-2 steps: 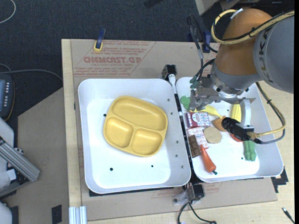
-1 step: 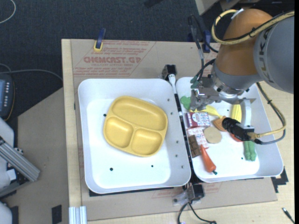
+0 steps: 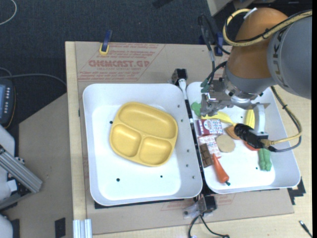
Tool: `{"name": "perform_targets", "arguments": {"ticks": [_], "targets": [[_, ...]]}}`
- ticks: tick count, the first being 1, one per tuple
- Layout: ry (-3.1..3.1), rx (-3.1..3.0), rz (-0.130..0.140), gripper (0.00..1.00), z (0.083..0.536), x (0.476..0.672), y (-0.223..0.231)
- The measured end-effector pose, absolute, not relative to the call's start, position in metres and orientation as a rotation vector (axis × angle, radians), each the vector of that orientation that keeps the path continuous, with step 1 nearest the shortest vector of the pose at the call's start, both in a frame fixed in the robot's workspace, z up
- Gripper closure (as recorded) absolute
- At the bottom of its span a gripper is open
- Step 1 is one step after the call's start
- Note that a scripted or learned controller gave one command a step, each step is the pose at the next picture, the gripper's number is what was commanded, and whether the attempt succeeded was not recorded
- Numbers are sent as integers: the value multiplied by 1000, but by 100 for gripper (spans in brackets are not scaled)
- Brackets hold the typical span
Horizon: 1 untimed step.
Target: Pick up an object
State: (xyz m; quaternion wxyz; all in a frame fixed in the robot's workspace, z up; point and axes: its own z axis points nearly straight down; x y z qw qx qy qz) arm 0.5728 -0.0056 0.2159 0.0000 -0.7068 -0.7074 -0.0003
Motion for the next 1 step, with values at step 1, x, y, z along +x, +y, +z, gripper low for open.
{"name": "perform_targets", "arguments": {"ticks": [1], "targets": [[-2219, -2220, 1, 100, 215, 568, -6]]}}
